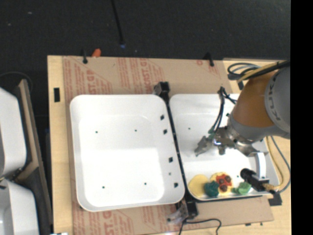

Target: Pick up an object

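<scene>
Two white bins (122,151) rest on a cardboard-covered bench (122,75).

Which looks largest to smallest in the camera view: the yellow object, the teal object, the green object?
1. yellow object
2. teal object
3. green object
Teal and green look close in size, and other items partly hide the yellow one, so the ranking is unsure.

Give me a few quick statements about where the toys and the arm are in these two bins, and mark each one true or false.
1. The objects lie in the right bin. True.
2. They are bunched at its far edge. False: they sit along the near edge.
3. The gripper hangs over the right bin. True.
4. The teal object lies in the left bin. False: it rests against the yellow object in the right bin.
</scene>
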You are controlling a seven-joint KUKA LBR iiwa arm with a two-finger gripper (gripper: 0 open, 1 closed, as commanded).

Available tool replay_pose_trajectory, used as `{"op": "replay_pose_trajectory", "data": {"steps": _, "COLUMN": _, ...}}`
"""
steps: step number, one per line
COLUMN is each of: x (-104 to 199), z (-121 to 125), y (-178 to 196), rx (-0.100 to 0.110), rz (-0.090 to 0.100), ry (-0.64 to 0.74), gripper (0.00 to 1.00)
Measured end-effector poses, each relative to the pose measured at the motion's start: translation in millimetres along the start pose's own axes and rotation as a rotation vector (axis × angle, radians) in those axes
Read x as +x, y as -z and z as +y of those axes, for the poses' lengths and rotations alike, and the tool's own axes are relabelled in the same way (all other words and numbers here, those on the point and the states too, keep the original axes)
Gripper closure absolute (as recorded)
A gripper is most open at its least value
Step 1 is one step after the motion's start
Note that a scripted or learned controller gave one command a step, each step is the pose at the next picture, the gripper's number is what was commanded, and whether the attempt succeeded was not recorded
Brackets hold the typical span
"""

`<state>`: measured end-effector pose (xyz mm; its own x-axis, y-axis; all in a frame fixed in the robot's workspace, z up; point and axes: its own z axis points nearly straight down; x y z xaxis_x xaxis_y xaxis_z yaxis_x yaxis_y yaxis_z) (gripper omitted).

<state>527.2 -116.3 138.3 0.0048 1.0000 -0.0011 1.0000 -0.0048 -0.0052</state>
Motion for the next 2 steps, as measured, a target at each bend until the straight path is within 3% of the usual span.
{"op": "replay_pose_trajectory", "data": {"steps": 1, "x": 12.6, "z": -24.4, "y": 3.5, "rx": -0.006, "rz": 0.001, "ry": 0.004, "gripper": 0.0}}
{"op": "replay_pose_trajectory", "data": {"steps": 2, "x": 5.0, "z": -37.7, "y": 23.9, "rx": -0.007, "rz": 0.001, "ry": 0.004, "gripper": 0.0}}
